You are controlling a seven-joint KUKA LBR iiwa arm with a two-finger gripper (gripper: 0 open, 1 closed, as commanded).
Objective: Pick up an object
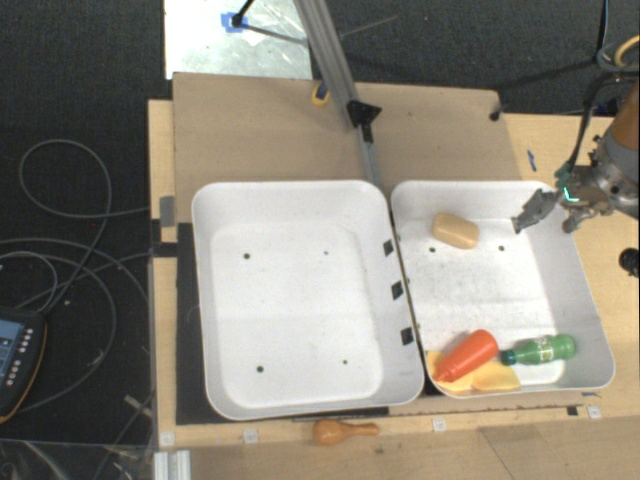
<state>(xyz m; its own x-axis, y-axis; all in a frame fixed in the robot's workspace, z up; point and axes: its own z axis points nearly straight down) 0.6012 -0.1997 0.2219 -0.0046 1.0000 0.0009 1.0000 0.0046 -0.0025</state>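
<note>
In the right bin (560, 268), a tan rounded block (455, 231) lies near the far wall. At that bin's near edge an orange carrot-shaped toy (466, 355) rests on a yellow piece (492, 379), and a small green bottle (540, 349) lies on its side next to them. My gripper (551, 215) hangs over the bin's far right corner, well right of the tan block. Its fingers are spread open with nothing between them.
The left bin (290, 298) sits beside the right one, joined by black clips along the shared wall. A small tan pear-shaped object (345, 430) lies on the bench in front of the bins. A grey pole (335, 58) slants over the back.
</note>
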